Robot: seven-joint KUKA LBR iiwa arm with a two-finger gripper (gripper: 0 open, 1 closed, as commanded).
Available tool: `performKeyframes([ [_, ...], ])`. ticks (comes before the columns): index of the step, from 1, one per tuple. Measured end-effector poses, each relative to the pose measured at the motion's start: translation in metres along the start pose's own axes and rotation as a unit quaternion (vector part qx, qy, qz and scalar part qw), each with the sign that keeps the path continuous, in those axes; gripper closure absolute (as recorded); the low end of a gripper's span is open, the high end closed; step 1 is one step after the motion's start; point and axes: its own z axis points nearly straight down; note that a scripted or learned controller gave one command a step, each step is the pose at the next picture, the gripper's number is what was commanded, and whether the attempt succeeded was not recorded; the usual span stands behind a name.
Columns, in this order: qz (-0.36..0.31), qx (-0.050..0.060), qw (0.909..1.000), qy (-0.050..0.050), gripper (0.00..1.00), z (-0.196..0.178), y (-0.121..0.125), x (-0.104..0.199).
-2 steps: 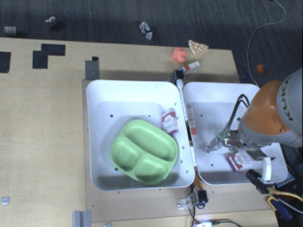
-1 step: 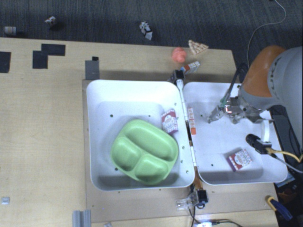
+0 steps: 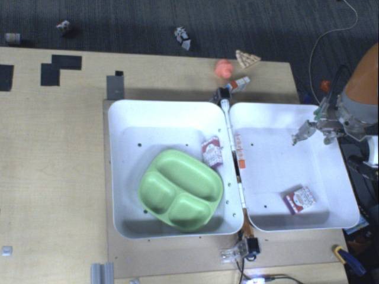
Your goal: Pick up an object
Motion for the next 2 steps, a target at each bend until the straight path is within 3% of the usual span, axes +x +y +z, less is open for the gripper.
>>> performKeyframes([
  [1,-0.001,0.0,1.0,0.0,0.0,0.058,-0.026,0.04],
  [2,-0.001,-0.001,1.0,0.0,0.0,-0.042,0.014,0.02],
])
